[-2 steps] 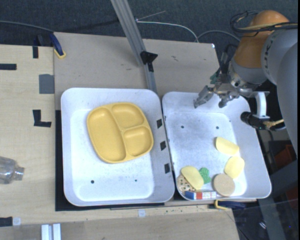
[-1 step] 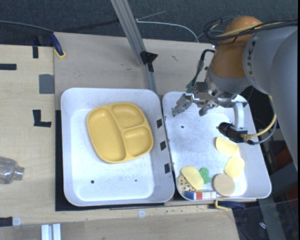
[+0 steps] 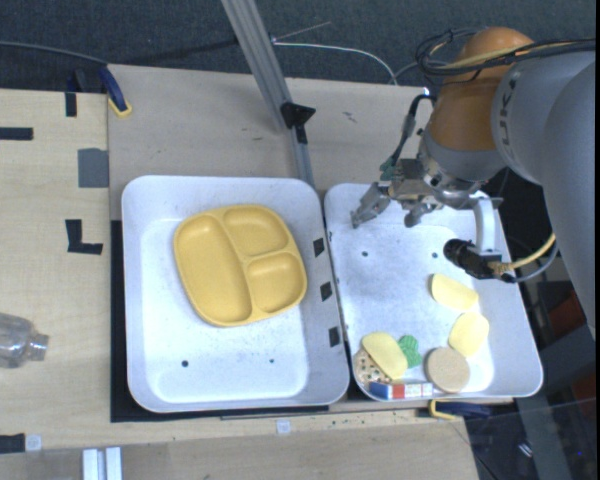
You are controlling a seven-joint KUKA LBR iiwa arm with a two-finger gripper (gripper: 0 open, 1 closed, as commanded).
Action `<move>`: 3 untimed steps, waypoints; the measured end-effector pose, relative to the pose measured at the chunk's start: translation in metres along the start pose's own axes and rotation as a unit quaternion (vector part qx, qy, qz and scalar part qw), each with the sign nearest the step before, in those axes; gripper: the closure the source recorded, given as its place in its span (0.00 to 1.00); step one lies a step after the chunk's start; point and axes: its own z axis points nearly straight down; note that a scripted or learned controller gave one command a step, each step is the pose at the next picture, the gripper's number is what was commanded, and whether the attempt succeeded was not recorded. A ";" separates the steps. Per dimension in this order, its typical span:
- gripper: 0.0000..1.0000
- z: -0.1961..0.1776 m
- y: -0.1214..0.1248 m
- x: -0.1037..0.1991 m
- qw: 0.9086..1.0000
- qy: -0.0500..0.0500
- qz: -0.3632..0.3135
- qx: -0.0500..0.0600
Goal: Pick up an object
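Observation:
My gripper (image 3: 392, 211) hangs over the far part of the right bin (image 3: 400, 268), its two fingers spread apart with nothing between them. Toy food lies in that bin's near right corner: a yellow piece (image 3: 453, 291), a second yellow piece (image 3: 469, 334), a round tan cookie (image 3: 447, 369), a yellow oblong piece (image 3: 384, 353) and a small green piece (image 3: 409, 348). The gripper is well apart from all of them, further back and to the left.
The left bin (image 3: 150, 298) holds a yellow divided plate (image 3: 240, 264). A metal pole (image 3: 260, 53) slants across the back. A clear plastic bottle (image 3: 10, 340) lies on the bench at far left. A striped item (image 3: 398, 391) rests at the right bin's near edge.

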 end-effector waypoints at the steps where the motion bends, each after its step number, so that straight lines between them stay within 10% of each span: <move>1: 0.00 -0.011 -0.036 0.066 1.000 0.001 -0.002 0.001; 2: 1.00 -0.020 -0.035 0.063 1.000 0.001 -0.001 0.001; 3: 1.00 -0.051 -0.069 0.085 1.000 0.001 -0.001 0.000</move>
